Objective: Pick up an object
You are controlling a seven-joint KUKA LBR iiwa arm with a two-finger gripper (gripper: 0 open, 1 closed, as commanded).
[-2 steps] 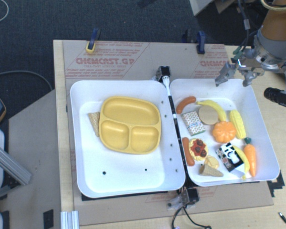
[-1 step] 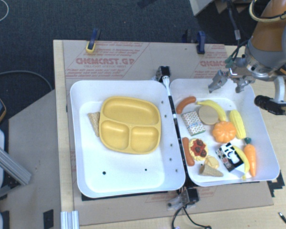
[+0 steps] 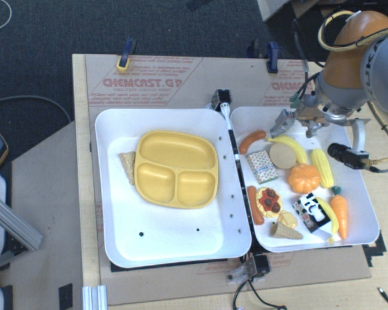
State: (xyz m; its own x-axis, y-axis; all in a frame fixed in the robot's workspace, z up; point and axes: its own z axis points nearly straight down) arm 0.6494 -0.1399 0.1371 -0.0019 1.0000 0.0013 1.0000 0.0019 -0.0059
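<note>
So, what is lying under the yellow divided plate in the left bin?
A flat tan cracker-like piece pokes out from under the left edge of the yellow three-compartment plastic plate. How far it reaches underneath is covered by the plate, as is anything else beneath it.

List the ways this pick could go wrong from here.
1. The toy foods in the right bin lie packed together: banana, round bun, pumpkin and corn touch or nearly touch, so the gripper may nudge neighbours or catch two.
2. The gripper sits near the bin's far wall, so it might clip the rim.
3. The rounded pumpkin could slip out.
</note>
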